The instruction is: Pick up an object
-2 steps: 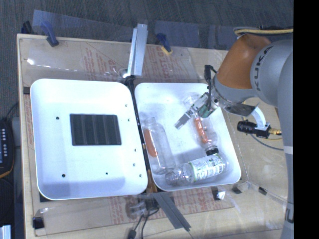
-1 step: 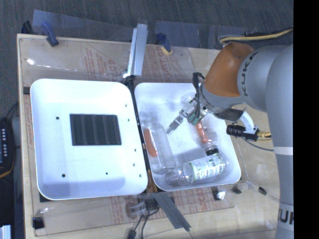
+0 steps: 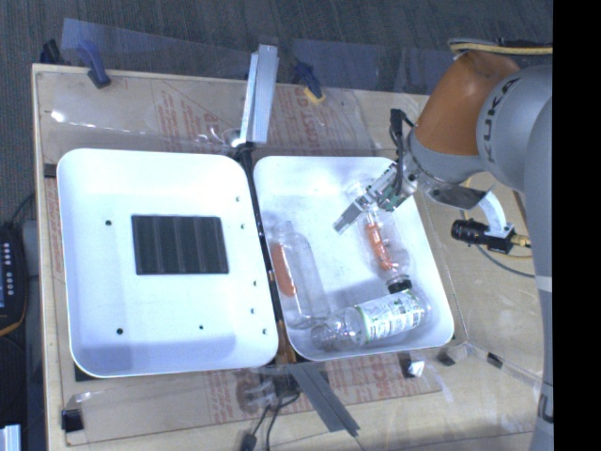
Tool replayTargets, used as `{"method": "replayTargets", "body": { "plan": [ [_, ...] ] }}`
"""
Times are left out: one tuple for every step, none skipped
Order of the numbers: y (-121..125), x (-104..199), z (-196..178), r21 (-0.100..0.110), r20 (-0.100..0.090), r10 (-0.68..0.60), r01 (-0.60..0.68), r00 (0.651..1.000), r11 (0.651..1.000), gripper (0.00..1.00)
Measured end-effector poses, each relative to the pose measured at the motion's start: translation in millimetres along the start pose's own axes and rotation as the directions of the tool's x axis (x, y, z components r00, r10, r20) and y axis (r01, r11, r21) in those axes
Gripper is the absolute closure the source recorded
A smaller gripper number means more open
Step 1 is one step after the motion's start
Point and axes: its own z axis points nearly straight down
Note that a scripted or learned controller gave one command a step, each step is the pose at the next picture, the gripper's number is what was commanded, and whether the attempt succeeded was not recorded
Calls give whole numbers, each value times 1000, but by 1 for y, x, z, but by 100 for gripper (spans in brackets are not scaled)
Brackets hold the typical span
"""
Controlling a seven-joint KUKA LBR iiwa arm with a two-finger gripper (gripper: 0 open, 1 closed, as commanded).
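Note:
My gripper (image 3: 347,218) hangs over the upper middle of the right bin (image 3: 282,172), reaching in from the right. Just right of and below it lies a small clear bottle with orange contents (image 3: 379,244); whether the two touch I cannot tell. A clear bottle with an orange label (image 3: 289,272) lies along the bin's left wall. A larger clear bottle with a green-and-white label and a black cap (image 3: 377,318) lies across the bin's front.
The left bin (image 3: 89,186) holds a flat black ridged rectangle (image 3: 179,244) near its middle. A grey metal bar (image 3: 257,94) stands behind the gap between the bins. Blue clamps sit at the bench's back edge.

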Motion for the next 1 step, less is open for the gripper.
{"method": "replayTargets", "body": {
  "plan": [
    [-15, 9, 27, 1, -2, 141, -141, 990, 990, 0]
  ]
}}
